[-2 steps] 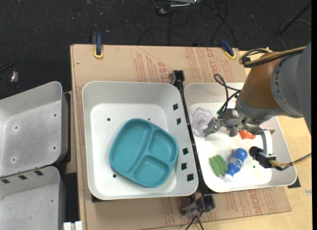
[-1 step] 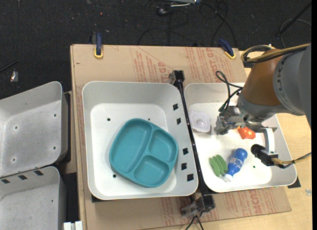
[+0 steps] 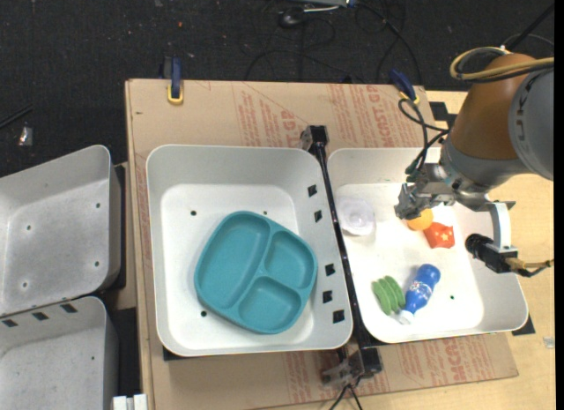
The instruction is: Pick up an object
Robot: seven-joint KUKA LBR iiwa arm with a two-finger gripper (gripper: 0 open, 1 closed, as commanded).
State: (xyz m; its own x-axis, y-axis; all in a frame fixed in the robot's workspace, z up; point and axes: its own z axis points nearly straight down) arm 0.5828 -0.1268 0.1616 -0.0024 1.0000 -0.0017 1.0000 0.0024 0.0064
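Grip state: you cannot tell from the slanted view whether the gripper (image 3: 416, 204) is spread or closed; its dark tip blocks your line of sight.
Gripper position: low in the right bin (image 3: 502, 311), at the far side, wrist pointing down, probably so it can descend straight onto a target.
Nearest object: a small yellow-orange piece (image 3: 422, 220) lies at the tip's near edge, touching it or just beside it; you cannot confirm that it is gripped.
Second candidate: a red-orange piece (image 3: 440, 236) sits just beside the yellow-orange one, on the near right.
Other loose items: a green piece (image 3: 386, 294) and a blue-and-white bottle (image 3: 420, 288) lie side by side near the front wall; a clear round lid (image 3: 357, 219) rests by the left wall.
Left bin (image 3: 176, 170): holds a teal divided plate (image 3: 256, 272), well apart from the gripper.
Judgement: treat the pick as not yet shown.
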